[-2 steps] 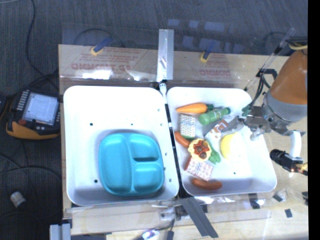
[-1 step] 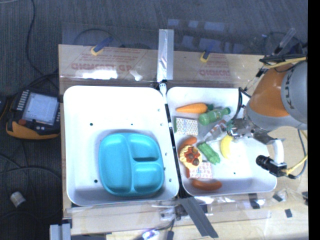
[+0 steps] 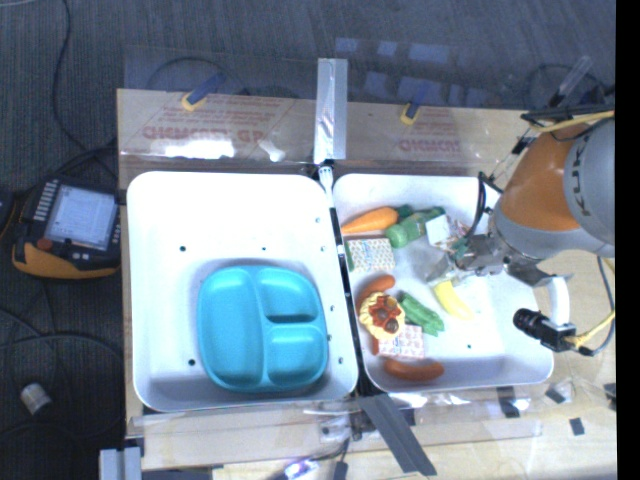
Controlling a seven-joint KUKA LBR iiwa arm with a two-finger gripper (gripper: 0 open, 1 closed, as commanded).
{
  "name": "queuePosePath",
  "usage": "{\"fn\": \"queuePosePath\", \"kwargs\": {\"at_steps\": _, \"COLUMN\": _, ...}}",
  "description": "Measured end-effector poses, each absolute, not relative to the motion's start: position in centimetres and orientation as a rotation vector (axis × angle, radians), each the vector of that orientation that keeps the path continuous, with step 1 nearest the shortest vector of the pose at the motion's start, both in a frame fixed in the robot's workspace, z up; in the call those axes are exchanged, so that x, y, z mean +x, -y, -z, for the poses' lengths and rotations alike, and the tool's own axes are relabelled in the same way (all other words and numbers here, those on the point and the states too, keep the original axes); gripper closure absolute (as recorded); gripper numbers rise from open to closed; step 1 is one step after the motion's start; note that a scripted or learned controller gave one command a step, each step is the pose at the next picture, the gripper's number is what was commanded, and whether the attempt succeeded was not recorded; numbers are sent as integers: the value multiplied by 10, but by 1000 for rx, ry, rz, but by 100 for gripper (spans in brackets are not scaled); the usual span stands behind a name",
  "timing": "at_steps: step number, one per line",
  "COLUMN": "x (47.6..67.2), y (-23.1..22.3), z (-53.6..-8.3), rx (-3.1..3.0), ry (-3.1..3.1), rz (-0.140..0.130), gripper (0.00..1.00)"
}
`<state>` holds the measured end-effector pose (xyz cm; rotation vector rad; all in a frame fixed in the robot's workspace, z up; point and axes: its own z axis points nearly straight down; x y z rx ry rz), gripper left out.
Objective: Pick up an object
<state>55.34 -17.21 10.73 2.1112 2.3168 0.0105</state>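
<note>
The right bin [image 3: 490, 353] holds several toy foods. An orange carrot [image 3: 370, 220] and a green bottle [image 3: 412, 229] lie along its far side. A yellow piece [image 3: 452, 298], a green pepper [image 3: 422, 313] and a round red pizza-like toy [image 3: 382, 313] sit in the middle, and a red sausage [image 3: 412, 370] lies by the near wall. My gripper [image 3: 452, 258] reaches in from the right, low over the bin, just above the yellow piece and right of the bottle. I see nothing clearly held in it.
A blue divided plate [image 3: 265, 326] rests in the left bin [image 3: 160, 218]. A patterned card [image 3: 370, 256] lies under the carrot and another [image 3: 405, 344] near the sausage. The grey and orange arm [image 3: 555, 198] covers the right bin's right side. A handheld pendant [image 3: 70, 228] lies on the floor at left.
</note>
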Motion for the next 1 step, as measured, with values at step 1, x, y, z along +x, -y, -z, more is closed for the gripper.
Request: {"fn": "queuePosePath", "kwargs": {"at_steps": 1, "x": 553, "y": 168, "z": -200, "rx": 2166, "ry": -2275, "rz": 5, "gripper": 100}}
